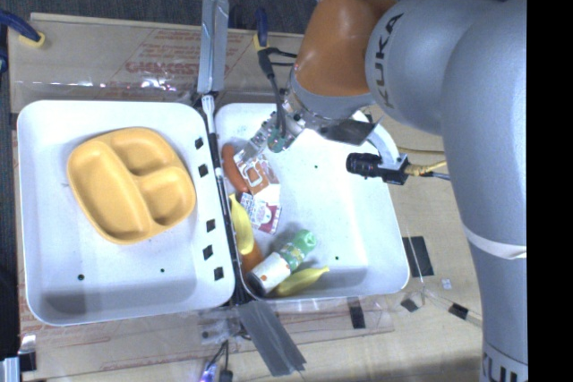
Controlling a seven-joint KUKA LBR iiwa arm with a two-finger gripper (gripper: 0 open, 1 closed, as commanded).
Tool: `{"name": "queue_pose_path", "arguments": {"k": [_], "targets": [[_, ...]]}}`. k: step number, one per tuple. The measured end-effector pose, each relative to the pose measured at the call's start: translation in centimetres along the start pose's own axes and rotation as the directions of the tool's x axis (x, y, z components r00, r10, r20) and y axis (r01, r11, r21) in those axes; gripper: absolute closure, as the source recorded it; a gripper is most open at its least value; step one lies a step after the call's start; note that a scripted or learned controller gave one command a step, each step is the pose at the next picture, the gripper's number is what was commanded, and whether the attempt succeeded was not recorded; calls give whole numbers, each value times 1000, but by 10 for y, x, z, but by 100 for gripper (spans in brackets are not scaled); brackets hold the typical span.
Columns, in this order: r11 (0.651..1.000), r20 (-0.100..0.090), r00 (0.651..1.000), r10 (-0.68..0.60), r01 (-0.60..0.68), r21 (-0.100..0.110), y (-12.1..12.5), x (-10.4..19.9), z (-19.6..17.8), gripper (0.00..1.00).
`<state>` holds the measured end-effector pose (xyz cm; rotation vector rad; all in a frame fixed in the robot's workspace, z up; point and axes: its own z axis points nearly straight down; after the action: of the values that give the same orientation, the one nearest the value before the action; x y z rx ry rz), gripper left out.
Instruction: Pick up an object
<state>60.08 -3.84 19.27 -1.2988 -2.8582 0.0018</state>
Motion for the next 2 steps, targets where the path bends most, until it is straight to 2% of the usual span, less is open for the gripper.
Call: {"name": "queue_pose_path", "arguments": {"k": [1, 2], "targets": [[988, 4, 988, -155, 155, -2, -6, 7, -86, 100], [998, 1, 998, 58, -58, 0, -64, 69, -80, 100]]}}
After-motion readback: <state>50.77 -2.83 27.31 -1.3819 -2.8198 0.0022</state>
